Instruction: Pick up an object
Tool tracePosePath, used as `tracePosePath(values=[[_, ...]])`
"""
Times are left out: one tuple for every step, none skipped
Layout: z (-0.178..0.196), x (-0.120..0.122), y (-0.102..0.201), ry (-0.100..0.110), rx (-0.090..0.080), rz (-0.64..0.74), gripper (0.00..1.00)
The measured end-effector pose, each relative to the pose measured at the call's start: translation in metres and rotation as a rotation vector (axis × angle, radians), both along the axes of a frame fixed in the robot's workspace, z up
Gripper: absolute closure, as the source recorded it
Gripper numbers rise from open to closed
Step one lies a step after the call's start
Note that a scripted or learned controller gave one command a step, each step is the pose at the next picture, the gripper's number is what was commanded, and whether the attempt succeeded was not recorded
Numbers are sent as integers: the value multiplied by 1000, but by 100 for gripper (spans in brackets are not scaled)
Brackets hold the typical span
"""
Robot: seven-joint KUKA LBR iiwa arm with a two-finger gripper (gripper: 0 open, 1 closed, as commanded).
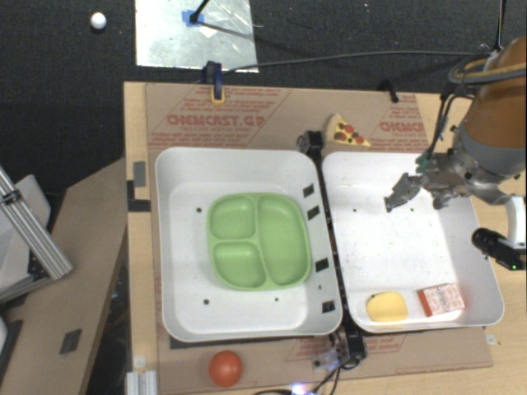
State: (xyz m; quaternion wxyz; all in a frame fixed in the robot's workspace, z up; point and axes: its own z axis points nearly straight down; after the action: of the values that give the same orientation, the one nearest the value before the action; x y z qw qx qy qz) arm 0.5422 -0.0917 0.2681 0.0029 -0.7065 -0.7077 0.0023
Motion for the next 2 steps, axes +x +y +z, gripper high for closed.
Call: tracePosePath(values=[[5,2,0,-10,-1,2,0],[-39,3,6,-5,0,0,0]])
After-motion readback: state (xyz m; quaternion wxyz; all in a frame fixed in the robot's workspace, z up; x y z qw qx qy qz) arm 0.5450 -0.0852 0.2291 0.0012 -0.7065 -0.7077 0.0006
